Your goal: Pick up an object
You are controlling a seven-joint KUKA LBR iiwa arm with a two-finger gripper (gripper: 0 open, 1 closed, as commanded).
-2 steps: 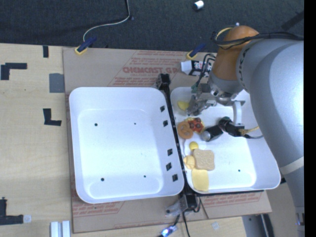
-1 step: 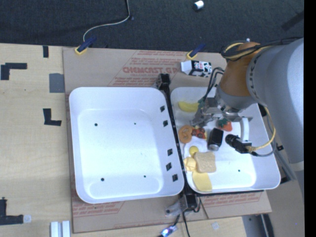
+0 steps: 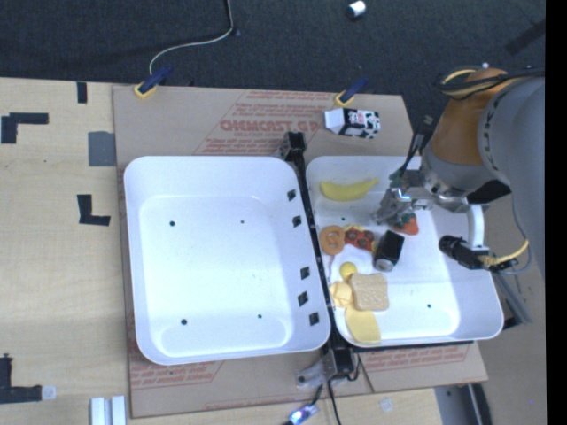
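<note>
The right bin (image 3: 443,321) holds several small objects: a yellow banana (image 3: 347,189), a brown pretzel-like ring (image 3: 333,239), a red and green piece (image 3: 360,235), a black can (image 3: 387,250), a small yellow ball (image 3: 347,270), a slice of toast (image 3: 369,291) and a pale yellow wedge (image 3: 361,325). My gripper (image 3: 396,208) hangs low over the bin's upper middle, just right of the banana and above the black can. A small red object (image 3: 409,225) lies right beside its tip. Whether anything sits between the fingers cannot be made out.
The left bin (image 3: 142,237) stands beside the right one, with a black divider (image 3: 303,228) between them. Both rest on a cardboard sheet (image 3: 257,122). A small black and white object (image 3: 354,122) lies on the cardboard behind the right bin. The arm's grey body (image 3: 514,149) looms at right.
</note>
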